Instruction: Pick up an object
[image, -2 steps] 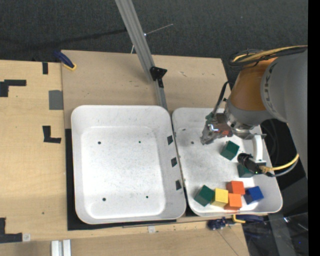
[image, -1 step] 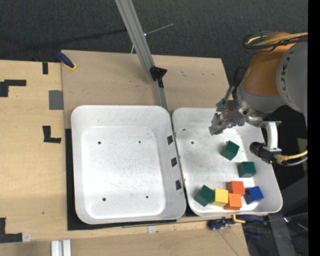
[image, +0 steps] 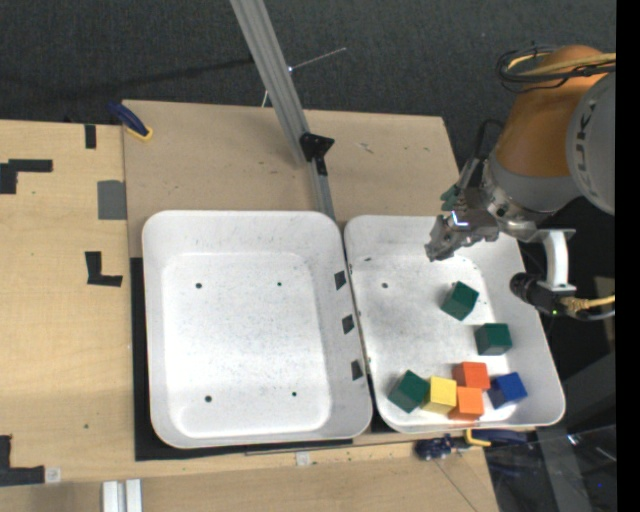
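Observation:
My gripper (image: 443, 245) hangs over the far part of the right bin (image: 400, 300), with nothing visible between its fingers. A dark green block (image: 461, 300) lies just below and right of it, apart from it. Another green block (image: 493, 338) sits nearer the bin's right wall. Along the bin's front edge a green block (image: 408, 390), a yellow block (image: 442, 392), two orange blocks (image: 470, 388) and a blue block (image: 508, 388) cluster together.
The left bin (image: 240, 330) lies beside the right one. A slanted metal pole (image: 285, 90) runs from the top down to the gap between the bins. The arm's orange band and grey body (image: 550, 130) fill the upper right.

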